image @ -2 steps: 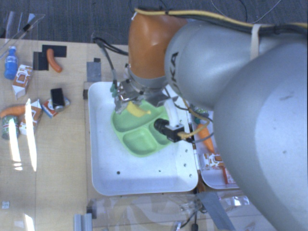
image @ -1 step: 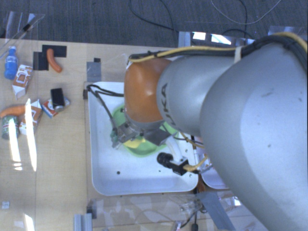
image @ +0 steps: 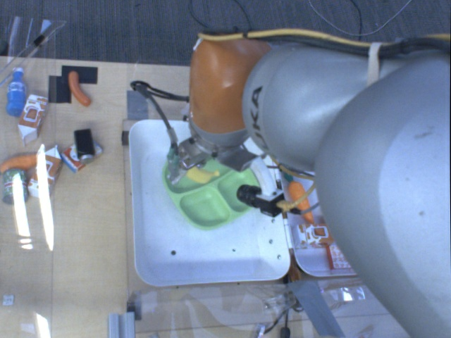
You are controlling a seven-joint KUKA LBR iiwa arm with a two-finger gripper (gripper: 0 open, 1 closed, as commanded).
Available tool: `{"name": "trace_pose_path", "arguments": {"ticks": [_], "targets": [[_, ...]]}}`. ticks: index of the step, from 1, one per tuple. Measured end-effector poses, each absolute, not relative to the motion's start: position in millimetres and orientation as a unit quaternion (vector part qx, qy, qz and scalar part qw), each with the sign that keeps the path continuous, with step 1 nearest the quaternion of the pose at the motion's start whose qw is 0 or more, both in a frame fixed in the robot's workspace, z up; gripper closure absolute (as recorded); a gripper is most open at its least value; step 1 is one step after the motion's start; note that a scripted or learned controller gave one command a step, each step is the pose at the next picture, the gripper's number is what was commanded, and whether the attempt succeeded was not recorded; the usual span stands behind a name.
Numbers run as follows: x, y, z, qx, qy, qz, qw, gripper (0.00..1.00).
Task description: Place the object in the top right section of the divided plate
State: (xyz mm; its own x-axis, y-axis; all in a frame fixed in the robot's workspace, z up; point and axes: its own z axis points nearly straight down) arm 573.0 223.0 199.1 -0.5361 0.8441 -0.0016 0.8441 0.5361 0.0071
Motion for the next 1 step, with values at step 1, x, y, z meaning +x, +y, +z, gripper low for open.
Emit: {"name": "trace_pose_path", "arguments": {"ticks": [1], "targets": [[587.8,228.1,184.1,0.406,0.914,0.0026,0.003,1.00]]}}
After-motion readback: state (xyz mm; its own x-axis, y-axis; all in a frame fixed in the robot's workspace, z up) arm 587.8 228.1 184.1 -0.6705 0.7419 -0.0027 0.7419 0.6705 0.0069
